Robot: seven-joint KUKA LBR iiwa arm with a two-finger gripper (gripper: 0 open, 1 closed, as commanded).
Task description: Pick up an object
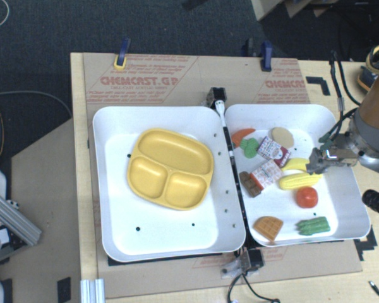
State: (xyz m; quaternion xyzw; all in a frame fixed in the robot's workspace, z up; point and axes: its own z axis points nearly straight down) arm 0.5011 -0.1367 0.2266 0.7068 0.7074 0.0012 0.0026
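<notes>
Evidently the likeliest target was the yellow plastic corn cob [298, 180], which lay on its side in the right-hand white bin [345, 214], and we took it as our landmark. Just above it, touching or nearly so, lay a small yellow banana-shaped piece [296, 165]. Below and slightly right of the cob sat a round red plastic tomato [307, 197], close but apart from it. To the cob's left lay a red-and-white printed packet [264, 173], with a second such packet [271, 149] further up and left. Well below the cob were a green ridged vegetable piece [313, 226] and a tan waffle-shaped piece [268, 227].

The grey two-finger gripper [318, 163] hung at the cob's upper right end, close over it and the banana piece. We could not tell how it was set, as it showed only as a dark mass against the bin, and nothing was visibly clasped in it.

We judged the crowding to be the main risk. A descent there could have landed on both the cob and the banana piece, nudging one aside or catching neither squarely. The cob was smooth and rounded, so a grip near its tip could have squeezed it out sideways toward the tomato. The bin's right wall was also near, and a misjudged approach could have struck it.

Far to the cob's left, the yellow three-compartment plastic tray [170, 168] lay in the left-hand white bin [114, 188].
</notes>
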